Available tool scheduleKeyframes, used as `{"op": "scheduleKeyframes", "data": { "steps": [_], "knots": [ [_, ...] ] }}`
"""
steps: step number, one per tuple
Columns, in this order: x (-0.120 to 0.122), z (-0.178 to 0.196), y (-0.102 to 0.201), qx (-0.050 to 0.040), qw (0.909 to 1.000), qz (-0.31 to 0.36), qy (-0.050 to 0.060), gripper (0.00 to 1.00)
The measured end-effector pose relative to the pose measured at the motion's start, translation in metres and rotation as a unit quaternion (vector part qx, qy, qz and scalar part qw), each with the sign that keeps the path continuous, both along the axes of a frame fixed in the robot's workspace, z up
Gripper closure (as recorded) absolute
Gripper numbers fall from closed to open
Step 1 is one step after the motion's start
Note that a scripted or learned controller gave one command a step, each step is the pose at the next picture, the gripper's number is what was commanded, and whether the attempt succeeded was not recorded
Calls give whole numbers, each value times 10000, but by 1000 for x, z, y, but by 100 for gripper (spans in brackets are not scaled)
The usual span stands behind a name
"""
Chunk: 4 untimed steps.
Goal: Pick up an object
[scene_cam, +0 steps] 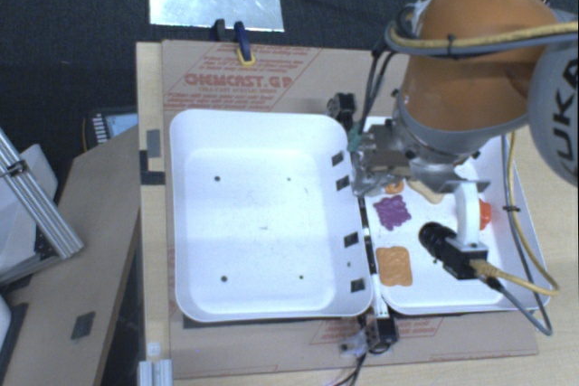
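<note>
Purple object (pixel 393 211): knobbly, flat piece near right bin's (pixel 525 289) left wall.
Tan object (pixel 394 266): squarish, toward that bin's front-left corner.
Gripper (pixel 369 179): low over the bins' shared edge.
Left bin (pixel 258 212): broad open floor.

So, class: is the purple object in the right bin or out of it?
In. The purple object lies flat on the right bin's white floor, beside the gripper.
</note>
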<state>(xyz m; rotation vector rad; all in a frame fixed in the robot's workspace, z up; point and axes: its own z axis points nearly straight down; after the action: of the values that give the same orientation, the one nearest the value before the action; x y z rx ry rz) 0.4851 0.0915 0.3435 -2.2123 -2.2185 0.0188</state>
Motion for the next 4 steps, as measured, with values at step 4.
{"op": "scheduleKeyframes", "data": {
  "steps": [4],
  "knots": [
    [1, 160, 136, 14, 10000, 30, -65, 100]
  ]
}}
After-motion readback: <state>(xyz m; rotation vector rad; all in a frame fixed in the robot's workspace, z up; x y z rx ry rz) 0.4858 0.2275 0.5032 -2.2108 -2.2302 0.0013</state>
